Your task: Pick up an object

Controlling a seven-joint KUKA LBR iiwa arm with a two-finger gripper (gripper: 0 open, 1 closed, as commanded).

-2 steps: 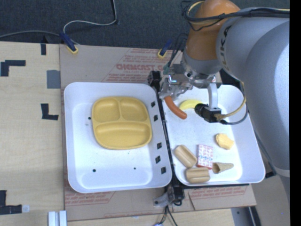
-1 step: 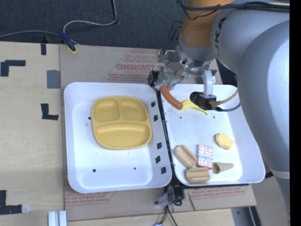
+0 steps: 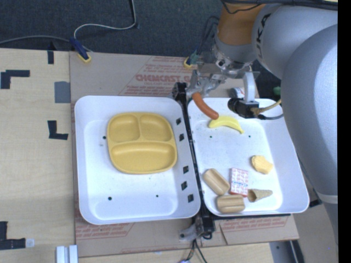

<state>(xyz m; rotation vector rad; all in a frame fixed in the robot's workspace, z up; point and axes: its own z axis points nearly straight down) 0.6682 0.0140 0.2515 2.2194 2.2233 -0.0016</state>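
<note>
Hanging over the far left corner of the right bin (image 3: 274, 201), the gripper (image 3: 198, 90) has a sausage (image 3: 205, 107) pinched by one end, banana (image 3: 226, 124) just beside.

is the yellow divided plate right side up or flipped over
Right side up: the yellow plate lies flat in the left bin, its three hollow compartments facing up, with nothing in them.

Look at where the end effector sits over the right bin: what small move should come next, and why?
Probably a short, slow lift straight up. The end effector sits at the right bin's top-left corner, and the sausage angles up toward it with one end raised off the floor. Whether it is gripped is unclear, so a small lift would test that. The banana lies just beside it.
</note>
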